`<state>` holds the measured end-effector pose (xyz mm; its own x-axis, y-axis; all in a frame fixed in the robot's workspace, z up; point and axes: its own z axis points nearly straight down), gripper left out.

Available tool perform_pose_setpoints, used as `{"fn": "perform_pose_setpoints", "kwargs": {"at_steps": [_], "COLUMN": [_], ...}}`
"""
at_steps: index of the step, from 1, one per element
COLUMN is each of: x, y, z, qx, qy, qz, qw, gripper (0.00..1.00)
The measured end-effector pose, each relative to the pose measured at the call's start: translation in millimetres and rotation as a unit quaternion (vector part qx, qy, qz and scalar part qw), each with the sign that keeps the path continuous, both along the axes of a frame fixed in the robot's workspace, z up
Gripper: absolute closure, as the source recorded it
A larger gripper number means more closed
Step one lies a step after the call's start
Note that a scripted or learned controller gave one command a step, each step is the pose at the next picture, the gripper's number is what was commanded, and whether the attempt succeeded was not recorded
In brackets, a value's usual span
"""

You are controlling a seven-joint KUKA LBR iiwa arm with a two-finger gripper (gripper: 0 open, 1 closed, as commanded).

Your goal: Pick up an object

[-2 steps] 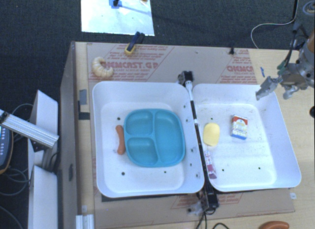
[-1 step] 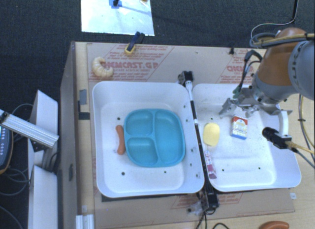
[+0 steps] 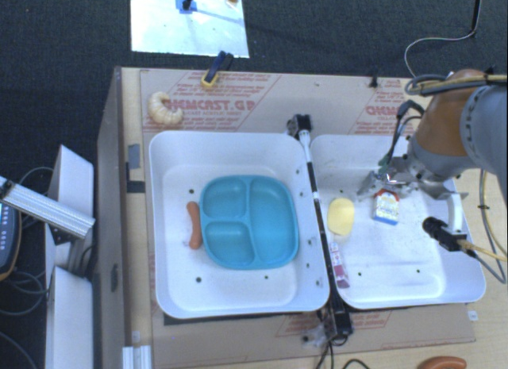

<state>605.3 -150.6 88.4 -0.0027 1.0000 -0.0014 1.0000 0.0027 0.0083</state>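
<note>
The right bin (image 3: 397,280) holds a small blue, white and red carton (image 3: 386,209) and a pale yellow rounded object (image 3: 341,216) to its left. My gripper (image 3: 387,180) hangs directly over the carton's far end, very close to it or touching it. The grey arm with its orange band (image 3: 444,125) reaches in from the right. In the left bin (image 3: 182,296) lies a blue divided plate (image 3: 248,221), with an orange sausage (image 3: 194,224) beside its left edge.
A pink wrapper (image 3: 338,265) lies along the seam between the bins. On the bench behind the left bin sit a pale curled shrimp-like toy (image 3: 164,108) and a blue-and-yellow tool (image 3: 215,69). The right bin's front half is bare floor.
</note>
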Motion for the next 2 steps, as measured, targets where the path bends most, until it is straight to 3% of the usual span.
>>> {"fn": "perform_pose_setpoints", "kwargs": {"at_steps": [1, 2], "x": [2.1, -5.9], "y": [-2.2, -2.8], "z": [13.0, 91.6], "qx": [-0.0025, -0.0001], "qy": [-0.004, 0.002], "qz": [0.0, 0.0], "qw": [1.0, 1.0], "gripper": [1.0, 1.0]}}
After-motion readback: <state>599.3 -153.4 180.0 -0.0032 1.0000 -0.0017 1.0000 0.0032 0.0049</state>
